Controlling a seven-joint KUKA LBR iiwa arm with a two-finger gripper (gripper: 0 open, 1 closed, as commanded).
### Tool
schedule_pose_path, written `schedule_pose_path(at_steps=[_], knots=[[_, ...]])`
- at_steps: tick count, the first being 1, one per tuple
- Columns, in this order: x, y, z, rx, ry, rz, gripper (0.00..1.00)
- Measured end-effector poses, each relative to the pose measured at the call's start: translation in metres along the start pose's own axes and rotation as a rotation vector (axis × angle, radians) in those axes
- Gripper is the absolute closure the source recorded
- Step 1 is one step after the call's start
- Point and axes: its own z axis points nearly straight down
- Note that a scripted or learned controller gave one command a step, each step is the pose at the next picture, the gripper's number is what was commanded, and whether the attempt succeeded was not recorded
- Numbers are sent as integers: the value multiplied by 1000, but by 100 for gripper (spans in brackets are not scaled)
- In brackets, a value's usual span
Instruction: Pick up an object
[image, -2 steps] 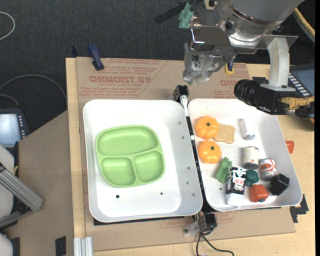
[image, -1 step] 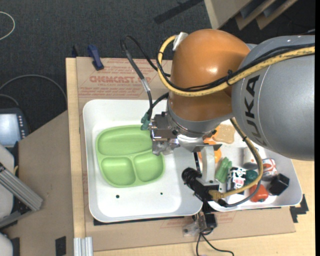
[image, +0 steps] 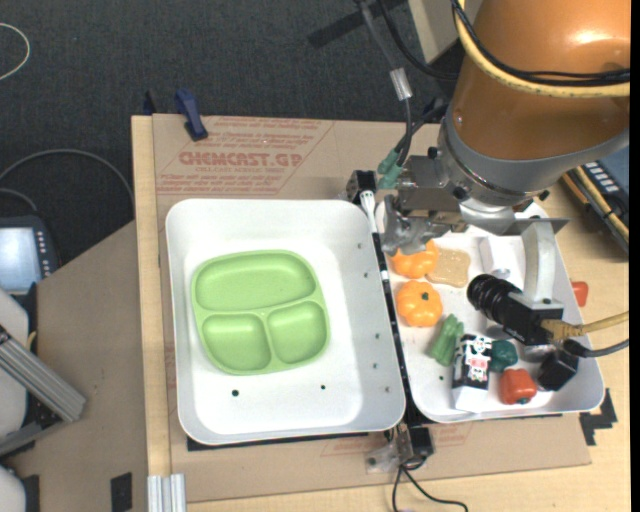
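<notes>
The right white bin (image: 590, 395) holds several small toys. An orange piece (image: 412, 263) lies at its upper left, with a tan slice (image: 452, 266) beside it and an orange pumpkin (image: 418, 303) just below. Further toward the front are a green piece (image: 445, 338), a cow-patterned carton (image: 472, 368), a teal piece (image: 502, 353) and a red block (image: 517, 385). My gripper (image: 405, 238) hangs low over the bin's upper left corner, right above the orange piece. Nothing shows as held in it.
The left white bin (image: 190, 230) carries a green divided plate (image: 262, 310). A small red-orange piece (image: 579, 293) sits by the right bin's right wall. The arm's big orange and grey body covers the right bin's far side. Both bins rest on cardboard (image: 240, 150).
</notes>
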Motion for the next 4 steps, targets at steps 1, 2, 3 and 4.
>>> schedule_pose_path(at_steps=[1, 2, 3, 4], knots=[[4, 0, -4, 9, -1, -7, 100], [5, 0, -15, 7, -1, -7, 100], [33, -3, 69, 23, -4, -9, 100], [32, -2, 54, 11, -1, -7, 100]])
